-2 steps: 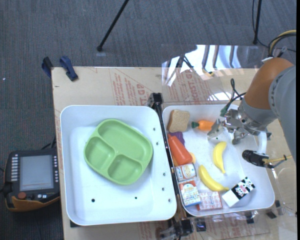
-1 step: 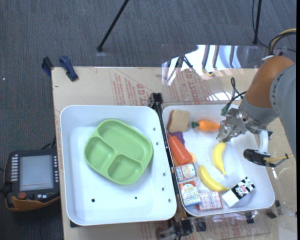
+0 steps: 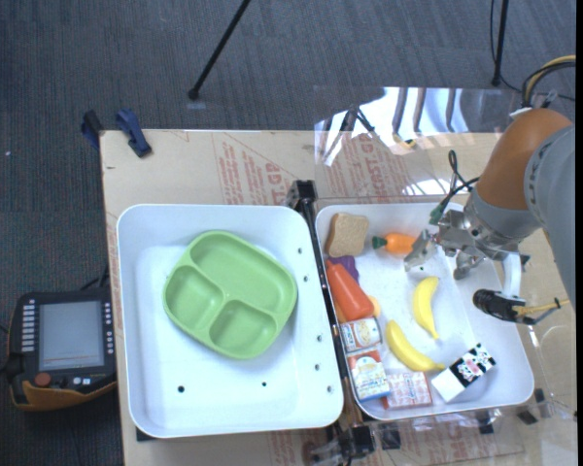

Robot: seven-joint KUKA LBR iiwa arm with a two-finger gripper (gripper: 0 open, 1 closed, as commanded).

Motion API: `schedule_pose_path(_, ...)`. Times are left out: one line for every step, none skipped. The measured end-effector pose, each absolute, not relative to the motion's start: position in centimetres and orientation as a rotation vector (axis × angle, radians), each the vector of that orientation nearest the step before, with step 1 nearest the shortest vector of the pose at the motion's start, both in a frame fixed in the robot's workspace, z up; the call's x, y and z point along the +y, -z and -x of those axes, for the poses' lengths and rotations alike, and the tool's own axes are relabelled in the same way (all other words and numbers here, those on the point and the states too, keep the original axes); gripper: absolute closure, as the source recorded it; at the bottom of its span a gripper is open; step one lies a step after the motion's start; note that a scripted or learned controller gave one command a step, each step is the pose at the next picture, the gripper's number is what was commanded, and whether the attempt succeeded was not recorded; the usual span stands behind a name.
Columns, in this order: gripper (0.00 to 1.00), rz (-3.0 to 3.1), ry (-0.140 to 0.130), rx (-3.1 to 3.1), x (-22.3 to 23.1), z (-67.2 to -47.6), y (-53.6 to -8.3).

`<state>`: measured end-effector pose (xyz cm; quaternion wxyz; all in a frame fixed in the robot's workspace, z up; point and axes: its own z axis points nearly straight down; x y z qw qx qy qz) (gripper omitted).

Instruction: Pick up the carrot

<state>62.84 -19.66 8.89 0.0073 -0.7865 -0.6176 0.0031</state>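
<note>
While the carrot [image 3: 399, 244] is lying near the right bin's [image 3: 521, 357] far edge, the end effector [image 3: 445, 246] is hovering just beside it, fingers spread, gripping nothing, bare floor beneath.

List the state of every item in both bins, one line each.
carrot: lying in the right bin, not gripped
hand: low beside the carrot
green plate: upright in the left bin
bread slice: flat
two bananas: lying loose
cow-print carton: on its side
</note>
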Motion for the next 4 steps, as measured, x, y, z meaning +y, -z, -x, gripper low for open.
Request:
schedule_pose_path(1.00,2.453,-0.014,-1.932,-19.7,-62.8,-9.5)
schedule_pose_path(0.00,2.453,-0.016,-1.932,-19.7,-62.8,-9.5)
schedule_pose_path(0.00,2.750,-0.024,-1.479,-19.6,-64.1,-8.4)
schedule_pose_path(1.00,2.751,-0.024,-1.492,-19.5,-64.3,-9.0)
